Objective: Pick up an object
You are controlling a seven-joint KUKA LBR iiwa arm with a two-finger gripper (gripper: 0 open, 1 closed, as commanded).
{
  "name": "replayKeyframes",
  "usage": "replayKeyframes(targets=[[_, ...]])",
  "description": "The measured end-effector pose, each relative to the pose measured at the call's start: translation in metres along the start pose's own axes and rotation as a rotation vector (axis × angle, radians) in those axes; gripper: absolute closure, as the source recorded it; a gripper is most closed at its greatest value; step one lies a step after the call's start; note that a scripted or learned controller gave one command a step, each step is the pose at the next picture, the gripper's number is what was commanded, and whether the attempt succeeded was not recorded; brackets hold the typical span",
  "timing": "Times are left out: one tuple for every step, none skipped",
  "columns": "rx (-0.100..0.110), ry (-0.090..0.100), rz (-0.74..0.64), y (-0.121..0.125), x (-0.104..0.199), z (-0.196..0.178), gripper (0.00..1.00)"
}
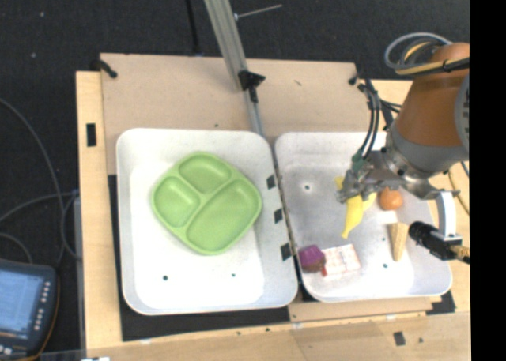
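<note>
Camera view: banana (pixel 355 214) long axis runs one to seven o'clock. Gripper (pixel 353 186) sits over its upper end; finger state unclear.

We see two bins side by side; divided plate (pixel 207 203) in left bin (pixel 142 272); right bin (pixel 316 162) holds banana (pixel 355 213), ball (pixel 390 199), cone (pixel 397 240), block (pixel 311 257), box (pixel 341 260) along its near edge.

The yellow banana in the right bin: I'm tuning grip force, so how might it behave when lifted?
The banana looks like a smooth plastic toy, so probably light, stiff and a bit slippery. Long and curved, it may swing if pinched near its upper end, where the hand sits.
</note>
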State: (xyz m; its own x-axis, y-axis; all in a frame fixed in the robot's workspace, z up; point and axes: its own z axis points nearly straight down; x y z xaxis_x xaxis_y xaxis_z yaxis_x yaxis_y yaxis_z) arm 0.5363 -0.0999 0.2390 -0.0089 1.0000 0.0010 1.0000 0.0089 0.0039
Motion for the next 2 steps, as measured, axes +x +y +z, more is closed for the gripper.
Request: replayKeyframes(targets=[[0.002,-0.001,0.002,0.015,0.05,0.01,1.0],[0.002,0.001,0.0,0.041,0.106,0.009,1.0]])
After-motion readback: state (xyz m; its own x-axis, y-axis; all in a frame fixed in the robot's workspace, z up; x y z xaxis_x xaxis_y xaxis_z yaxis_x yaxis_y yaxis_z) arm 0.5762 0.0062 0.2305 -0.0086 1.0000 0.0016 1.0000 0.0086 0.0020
